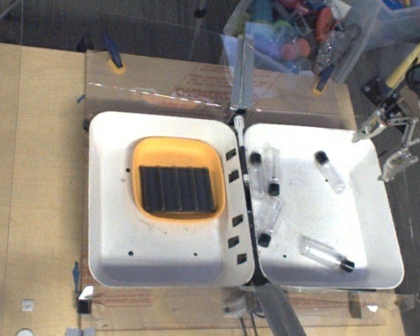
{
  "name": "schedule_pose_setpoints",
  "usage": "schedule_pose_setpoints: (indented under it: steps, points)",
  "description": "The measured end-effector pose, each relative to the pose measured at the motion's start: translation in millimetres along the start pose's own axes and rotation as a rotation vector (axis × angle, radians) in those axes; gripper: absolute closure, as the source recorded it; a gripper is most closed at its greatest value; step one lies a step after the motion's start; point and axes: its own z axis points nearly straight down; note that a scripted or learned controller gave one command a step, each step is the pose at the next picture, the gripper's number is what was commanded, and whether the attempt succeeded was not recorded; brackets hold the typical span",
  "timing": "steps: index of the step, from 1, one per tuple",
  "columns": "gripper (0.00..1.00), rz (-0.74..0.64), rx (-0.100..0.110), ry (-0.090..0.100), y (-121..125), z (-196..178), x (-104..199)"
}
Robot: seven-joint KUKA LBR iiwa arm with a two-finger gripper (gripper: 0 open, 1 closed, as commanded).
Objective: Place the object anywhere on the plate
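Your tabletop [24, 182] carries two shallow white bins side by side, and everything is best read from the gripper [384, 147], which hangs at the far right over the outer rim of the right bin [380, 239]. Its two fingers stand spread apart with nothing between them, so you hold no object yet. The left bin [108, 191], well away across the divider from the gripper, holds the yellow plate [178, 149], and a dark ribbed pad [177, 190] lies flat on it; that looks like the landing spot, kept in a separate bin so picking and placing stay apart. The loose things all lie in the right bin, probably scattered there as a picking supply. They are small clear tubes with black caps: the nearest vial [329, 171] lies just inward of the gripper, tilted on its side; another capped tube [326, 254] rests near the front edge, and a cluster of vials [266, 198] sits beside the divider. Being see-through, they are faint against the white.
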Motion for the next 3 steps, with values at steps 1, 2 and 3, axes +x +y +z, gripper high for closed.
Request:
schedule_pose_setpoints:
  steps: [1,2,3]
  points:
    - [0.00,-0.321,-0.001,-0.001,-0.3,-6.9,0.1]
    - [0.00,-0.372,-0.003,-0.001,-0.8,-5.7,0.9]
    - [0.00,-0.676,-0.005,0.001,0.3,-0.2,0.4]
